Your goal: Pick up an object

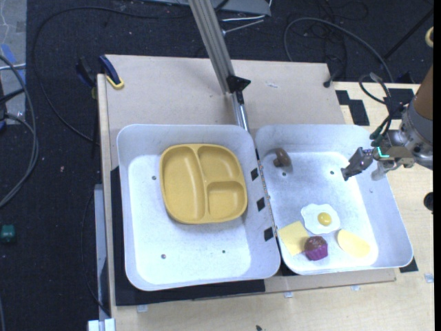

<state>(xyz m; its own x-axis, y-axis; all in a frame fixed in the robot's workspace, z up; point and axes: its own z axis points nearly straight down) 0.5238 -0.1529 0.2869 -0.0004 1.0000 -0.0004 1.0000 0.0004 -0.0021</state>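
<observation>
The right bin [386, 205] holds a small brown piece [281, 158] near its back left corner. Toward the front lie a toy fried egg [322, 218], a yellow cheese square [293, 238], a purple lump [316, 247] and a yellow oval slice [354, 243]. My gripper [367, 164] hangs above the bin's back right area, well apart from all of them. Its fingers [354, 165] are spread open with nothing between them.
The left bin [138, 254] holds a yellow divided plate [204, 183]. A slanted metal pole [215, 40] rises from the bench behind the bins. Bare bin floor lies between the brown piece and my gripper.
</observation>
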